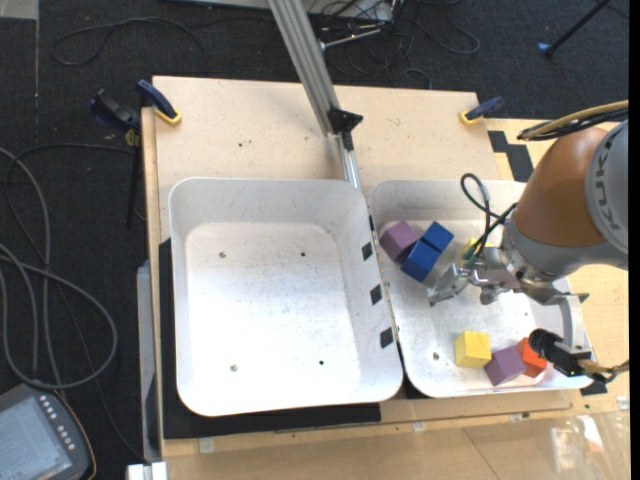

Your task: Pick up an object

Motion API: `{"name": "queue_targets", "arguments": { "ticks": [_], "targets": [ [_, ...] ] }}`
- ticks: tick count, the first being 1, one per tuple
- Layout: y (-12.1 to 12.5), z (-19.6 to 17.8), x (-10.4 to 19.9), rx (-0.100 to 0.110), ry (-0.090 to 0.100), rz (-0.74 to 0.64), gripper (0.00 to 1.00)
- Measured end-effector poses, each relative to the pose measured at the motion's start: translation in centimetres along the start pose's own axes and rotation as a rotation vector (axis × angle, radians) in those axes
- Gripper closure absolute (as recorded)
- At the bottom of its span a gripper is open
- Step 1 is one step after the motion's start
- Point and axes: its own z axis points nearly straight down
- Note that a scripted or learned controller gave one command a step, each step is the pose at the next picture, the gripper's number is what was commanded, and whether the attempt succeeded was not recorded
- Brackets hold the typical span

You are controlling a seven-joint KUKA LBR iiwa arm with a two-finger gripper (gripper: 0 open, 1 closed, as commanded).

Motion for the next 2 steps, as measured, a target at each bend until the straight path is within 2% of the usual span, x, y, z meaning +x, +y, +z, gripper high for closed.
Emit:
{"name": "queue_targets", "arguments": {
  "ticks": [1,2],
  "targets": [
    [0.0,4.7,0.0,-0.006,-0.002,0.000,0.00],
    [0.1,3.5,0.0,-0.009,-0.002,0.001,1.00]
  ]
}}
